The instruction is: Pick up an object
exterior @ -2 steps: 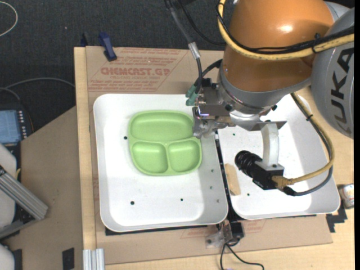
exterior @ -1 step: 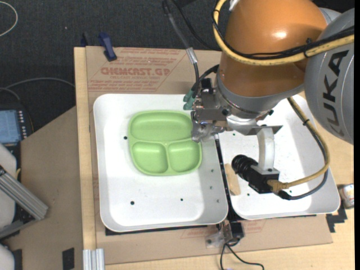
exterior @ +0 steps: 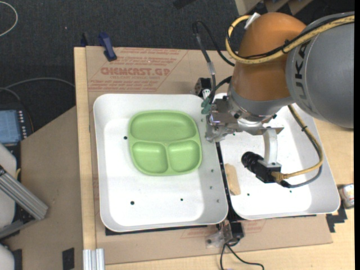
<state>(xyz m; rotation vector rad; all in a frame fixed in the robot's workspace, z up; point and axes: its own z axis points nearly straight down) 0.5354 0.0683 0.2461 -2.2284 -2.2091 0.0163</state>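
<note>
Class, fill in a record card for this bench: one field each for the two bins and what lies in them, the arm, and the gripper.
left bin: holds a green plate, lying flat, its three compartments bare
right bin: holds a tan stick near its left wall
arm: reaches in from the right, over the right bin
gripper: above the walls where the bins meet

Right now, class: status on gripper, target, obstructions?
Gripper over the right bin's inner edge, nothing seen in it. Wooden stick flat in that bin, by the same edge. Green plate in left bin, clear of it.
</note>
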